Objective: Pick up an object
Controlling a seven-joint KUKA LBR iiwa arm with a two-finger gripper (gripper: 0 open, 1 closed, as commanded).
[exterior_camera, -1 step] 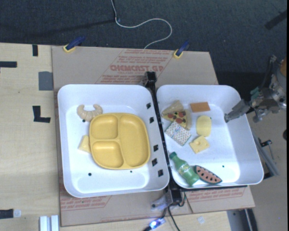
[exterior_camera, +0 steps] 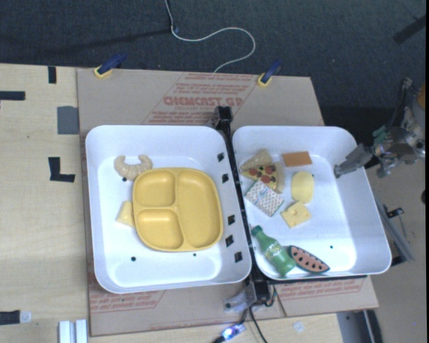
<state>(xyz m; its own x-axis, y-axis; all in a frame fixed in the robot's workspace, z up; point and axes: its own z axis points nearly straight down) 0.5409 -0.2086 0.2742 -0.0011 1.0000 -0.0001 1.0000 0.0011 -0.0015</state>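
Now — gripper (exterior_camera: 349, 165) over right bin (exterior_camera: 357, 213) rim | green bottle (exterior_camera: 273, 251) inside

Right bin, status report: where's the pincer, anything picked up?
Pincer at right bin's right rim, nothing seen in it. Toy food untouched: lemon, watermelon slice, green bottle. Path clear.

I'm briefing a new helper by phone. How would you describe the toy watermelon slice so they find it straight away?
Look in the right-hand shallow white bin, at its near edge. Beside the green toy bottle lies the flat plastic watermelon slice. It is the one piece with a red face, dark seeds and a green rind; the other pieces further back are yellow, orange or checked.
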